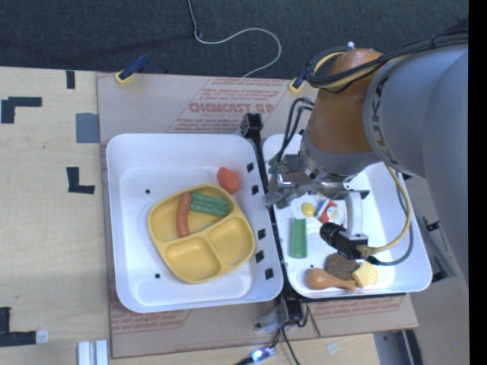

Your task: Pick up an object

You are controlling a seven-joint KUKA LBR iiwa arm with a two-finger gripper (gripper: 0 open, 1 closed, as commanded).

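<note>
My gripper (308, 195) hangs over the upper left part of the right bin (403, 280), under the grey and orange wrist. Just below it lie a small yellow piece (307, 209) and a red and white item (327, 212). A green cucumber-like stick (298, 236) lies lengthwise near the bin's left wall. At the bin's front sit a brown lump (339, 265), a tan drumstick (327, 280) and a yellow corn piece (366, 275). Nothing shows clearly between the gripper's tips.
The left bin (125, 204) holds a yellow divided plate (228, 242) with an orange sausage (183, 213) and green beans (209, 204) on it. A red-orange piece (227, 179) lies beside the plate. Black clips (259, 173) line the wall between the bins. A yellow cable (399, 230) loops over the right bin.
</note>
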